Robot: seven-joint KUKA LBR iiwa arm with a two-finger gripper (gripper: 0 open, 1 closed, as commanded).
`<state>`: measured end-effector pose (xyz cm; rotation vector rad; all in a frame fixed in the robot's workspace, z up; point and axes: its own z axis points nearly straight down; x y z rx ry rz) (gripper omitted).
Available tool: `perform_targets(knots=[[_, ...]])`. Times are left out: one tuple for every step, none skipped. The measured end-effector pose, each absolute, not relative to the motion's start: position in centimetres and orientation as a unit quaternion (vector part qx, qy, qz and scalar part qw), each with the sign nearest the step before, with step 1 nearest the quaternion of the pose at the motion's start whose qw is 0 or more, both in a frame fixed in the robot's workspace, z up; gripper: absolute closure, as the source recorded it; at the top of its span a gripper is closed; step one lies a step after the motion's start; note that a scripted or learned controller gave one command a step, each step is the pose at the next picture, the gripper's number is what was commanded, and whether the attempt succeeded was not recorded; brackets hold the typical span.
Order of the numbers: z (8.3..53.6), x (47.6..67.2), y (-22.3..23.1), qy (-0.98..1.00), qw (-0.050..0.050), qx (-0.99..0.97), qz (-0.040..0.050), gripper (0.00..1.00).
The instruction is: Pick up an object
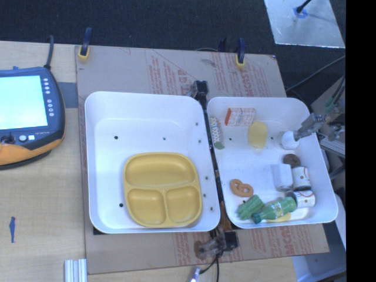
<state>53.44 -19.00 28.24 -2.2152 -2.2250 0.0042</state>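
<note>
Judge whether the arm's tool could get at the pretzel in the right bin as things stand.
Probably yes. The pretzel lies flat on open bin floor, apart from the green bottle nearby, with nothing over it; the tool sits at the bin's right rim.

Bright, even light glares off the white bins [147,107]; detail looks slightly soft.

This looks like a robotics lab: a teach pendant [26,115] lies on the desk [41,216], a cardboard sheet [147,69] is fixed with clamps [85,44], and two white bins [147,107] sit on it.
</note>
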Motion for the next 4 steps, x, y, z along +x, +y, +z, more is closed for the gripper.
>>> perform_targets(knots=[[19.0, 54.5, -13.2, -0.71, 0.002, -0.705, 0.0022, 0.0], [9.0, 62.5, -14.4, -0.709, 0.002, -0.705, 0.0028, 0.0], [10.2, 62.6, -14.5, -0.71, 0.0, -0.704, 0.0022, 1.0], [14.9, 56.1, -20.3, -0.708, 0.001, -0.707, 0.0011, 1.0]])
